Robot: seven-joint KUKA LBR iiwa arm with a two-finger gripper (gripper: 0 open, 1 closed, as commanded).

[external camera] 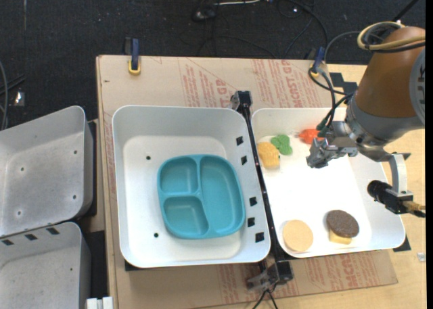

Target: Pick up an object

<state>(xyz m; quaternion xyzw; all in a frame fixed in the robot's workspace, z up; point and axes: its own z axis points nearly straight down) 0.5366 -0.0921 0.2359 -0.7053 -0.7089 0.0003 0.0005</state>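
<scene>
Cardboard (pixel 203 280) shows along the near edge of the bench, under two white bins set side by side. In the near part of the right bin (pixel 318 196) lie a pale round cookie (pixel 298 235) and, near it to the right, a dark brown round piece sitting on a yellow base (pixel 342 224); the two are apart. The left bin (pixel 135 165) holds a teal tray (pixel 201 196) with three compartments, lying flat in the middle.

Farther back in the right bin, the gripper (pixel 318 159) hangs over bare white floor, dark and foreshortened. Whether its fingers are spread or closed cannot be told from this angle, and nothing can be made out between them. Just behind it lies a small orange-red thing (pixel 308 135), partly covered by the gripper's body, so its shape is unclear. To the left, against the dividing wall, sits a yellow-orange lump (pixel 269 155), with a green leafy piece (pixel 281 144) touching its far right side.

The arm (pixel 392 91) comes in from the right, its orange band cut off by the frame's edge.
</scene>
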